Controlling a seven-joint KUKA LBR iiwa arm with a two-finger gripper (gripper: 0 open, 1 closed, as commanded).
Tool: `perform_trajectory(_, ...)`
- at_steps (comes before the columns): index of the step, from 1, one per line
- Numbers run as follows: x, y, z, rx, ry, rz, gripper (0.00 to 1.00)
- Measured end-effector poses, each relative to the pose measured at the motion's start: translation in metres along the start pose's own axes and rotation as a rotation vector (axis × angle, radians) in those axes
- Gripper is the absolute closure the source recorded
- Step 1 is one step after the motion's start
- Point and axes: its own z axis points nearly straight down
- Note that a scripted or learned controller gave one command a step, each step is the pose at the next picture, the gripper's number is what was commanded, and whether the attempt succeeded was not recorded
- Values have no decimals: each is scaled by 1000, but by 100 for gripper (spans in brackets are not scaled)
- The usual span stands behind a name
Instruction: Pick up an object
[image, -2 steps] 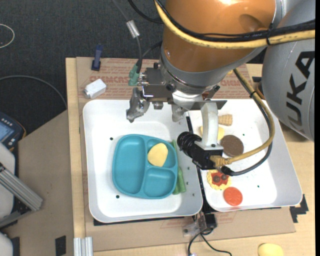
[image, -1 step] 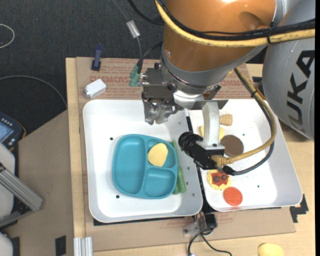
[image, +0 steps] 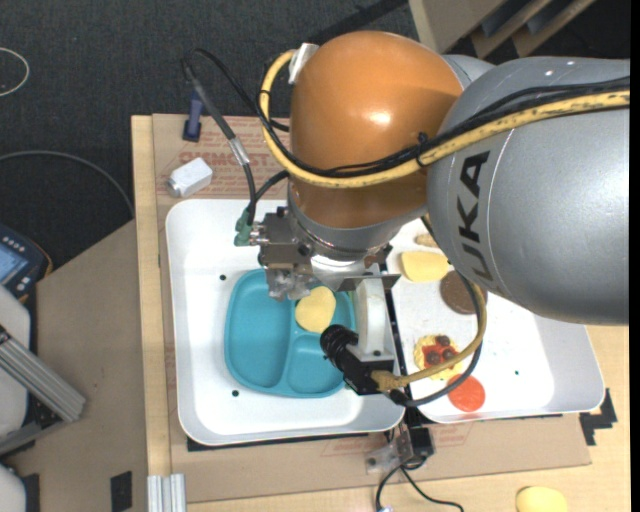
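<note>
- pincer (image: 300, 288) over left bin (image: 195, 330), above teal tray (image: 262, 345)
- yellow piece (image: 316, 309) just right-near of pincer, on tray
- pincer state: cannot tell

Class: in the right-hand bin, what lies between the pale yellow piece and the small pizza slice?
In the camera view, a brown disc lies between the yellow piece and the pizza slice.

Grey arm (image: 520, 190) reaching leftward, orange wrist band (image: 365, 110)
</note>
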Motion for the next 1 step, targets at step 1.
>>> perform_trajectory(1, 4, -1, -217, -32, 15, -3, 100)
